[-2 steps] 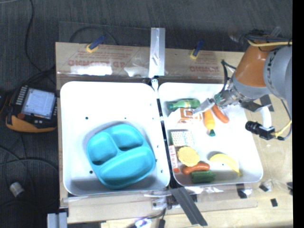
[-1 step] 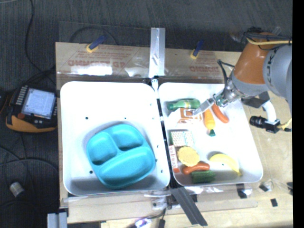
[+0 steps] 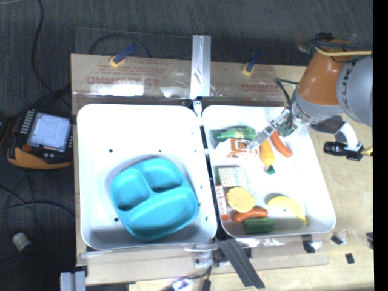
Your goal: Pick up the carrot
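Camera view shows the gripper (image 3: 262,139) low over the upper part of the right bin (image 3: 318,162), its slim fingers (image 3: 271,130) slanting down and to the left from the wrist. They are too small and blurred to tell whether they stand open or closed, and nothing can be seen held between them. Their tips lie just beside the top of the carrot (image 3: 267,153), which rests on the bin floor, orange with a small green end pointing toward the near side. Whether the tips touch it cannot be told. A red-orange sausage-shaped item (image 3: 280,144) lies just right of the carrot, under the gripper body. Left of the tips sit a green bottle (image 3: 233,133) and, below it, an orange-and-white packet (image 3: 242,150).

Further toward the near side of the same bin are a checked white card (image 3: 232,176), a round yellow waffle-like disc (image 3: 239,198), a red sausage (image 3: 253,213), a dark green vegetable (image 3: 259,225) and a banana (image 3: 287,206).

The left bin (image 3: 97,138) holds a blue divided plate (image 3: 154,195), tilted slightly. Both bins sit side by side on the wooden surface (image 3: 348,193). Behind them lies clear plastic sheeting (image 3: 139,77) held with clips. Dark carpet (image 3: 36,41) surrounds the surface, with cables and a handheld control pendant (image 3: 42,137) at the left.
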Controlling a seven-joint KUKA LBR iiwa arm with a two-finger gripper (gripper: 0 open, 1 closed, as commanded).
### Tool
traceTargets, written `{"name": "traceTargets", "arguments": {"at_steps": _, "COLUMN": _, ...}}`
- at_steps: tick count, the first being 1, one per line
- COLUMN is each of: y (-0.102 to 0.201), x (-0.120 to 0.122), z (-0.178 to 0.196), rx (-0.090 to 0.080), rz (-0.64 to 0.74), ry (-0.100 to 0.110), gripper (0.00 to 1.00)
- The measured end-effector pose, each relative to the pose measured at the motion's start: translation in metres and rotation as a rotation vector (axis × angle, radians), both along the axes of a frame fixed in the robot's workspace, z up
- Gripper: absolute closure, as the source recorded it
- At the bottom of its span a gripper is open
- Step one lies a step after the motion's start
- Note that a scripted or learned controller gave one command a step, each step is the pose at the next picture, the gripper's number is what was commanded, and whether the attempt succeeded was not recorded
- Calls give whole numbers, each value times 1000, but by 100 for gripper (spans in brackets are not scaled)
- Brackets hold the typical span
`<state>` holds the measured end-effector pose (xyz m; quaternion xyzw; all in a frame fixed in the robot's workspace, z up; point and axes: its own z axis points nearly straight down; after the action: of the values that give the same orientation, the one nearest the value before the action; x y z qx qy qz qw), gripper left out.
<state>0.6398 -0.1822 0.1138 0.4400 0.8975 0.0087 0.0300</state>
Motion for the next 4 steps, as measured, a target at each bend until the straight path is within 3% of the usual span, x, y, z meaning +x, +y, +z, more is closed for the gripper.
{"name": "traceTargets", "arguments": {"at_steps": 1, "y": -6, "x": 6, "z": 0, "rx": -6, "rz": 198, "ry": 7, "gripper": 0}}
{"name": "traceTargets", "arguments": {"at_steps": 2, "y": -38, "x": 4, "z": 0, "rx": -17, "rz": 364, "ry": 13, "gripper": 0}}
{"name": "traceTargets", "arguments": {"at_steps": 3, "y": -28, "x": 13, "z": -1, "rx": -23, "rz": 357, "ry": 23, "gripper": 0}}
{"name": "traceTargets", "arguments": {"at_steps": 4, "y": -40, "x": 20, "z": -1, "rx": -20, "rz": 538, "ry": 32, "gripper": 0}}
